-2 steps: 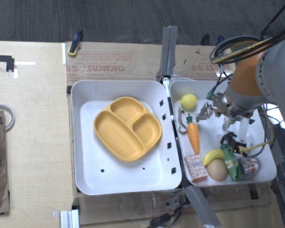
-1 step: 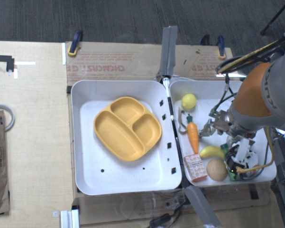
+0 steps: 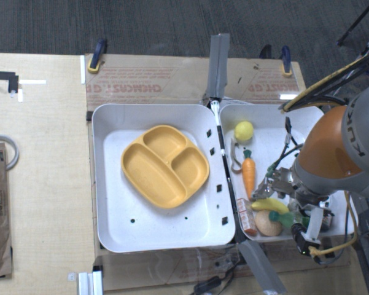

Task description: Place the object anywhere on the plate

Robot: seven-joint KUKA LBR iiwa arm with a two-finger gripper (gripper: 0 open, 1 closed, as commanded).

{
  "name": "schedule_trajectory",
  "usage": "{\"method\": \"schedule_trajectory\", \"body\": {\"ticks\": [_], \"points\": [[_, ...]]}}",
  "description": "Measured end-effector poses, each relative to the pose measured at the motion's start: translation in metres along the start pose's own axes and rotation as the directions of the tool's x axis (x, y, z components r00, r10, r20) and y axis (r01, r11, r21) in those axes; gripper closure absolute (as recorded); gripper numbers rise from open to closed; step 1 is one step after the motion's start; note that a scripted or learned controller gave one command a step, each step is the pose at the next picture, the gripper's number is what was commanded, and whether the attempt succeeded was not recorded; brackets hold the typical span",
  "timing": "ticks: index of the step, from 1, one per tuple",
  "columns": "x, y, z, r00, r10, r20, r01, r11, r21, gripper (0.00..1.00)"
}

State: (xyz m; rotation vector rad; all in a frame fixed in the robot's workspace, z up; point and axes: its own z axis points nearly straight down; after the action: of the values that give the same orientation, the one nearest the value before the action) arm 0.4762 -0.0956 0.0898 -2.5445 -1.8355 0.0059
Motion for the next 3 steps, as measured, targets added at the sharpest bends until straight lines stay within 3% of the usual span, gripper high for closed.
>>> {"method": "schedule_trajectory", "body": {"ticks": [1,2,3], "points": [[0.022,0.093,-0.001,0.945,-0.328,0.002,0.328,0.945,-0.004,0.00],[0.006,0.019,-0.001,0.906,-0.424,0.001,0.424,0.906,-0.002,0.00],[0.011,-0.002,-0.101,0.642,-0.766,0.004,0.766,0.642,-0.003,0.00]]}}
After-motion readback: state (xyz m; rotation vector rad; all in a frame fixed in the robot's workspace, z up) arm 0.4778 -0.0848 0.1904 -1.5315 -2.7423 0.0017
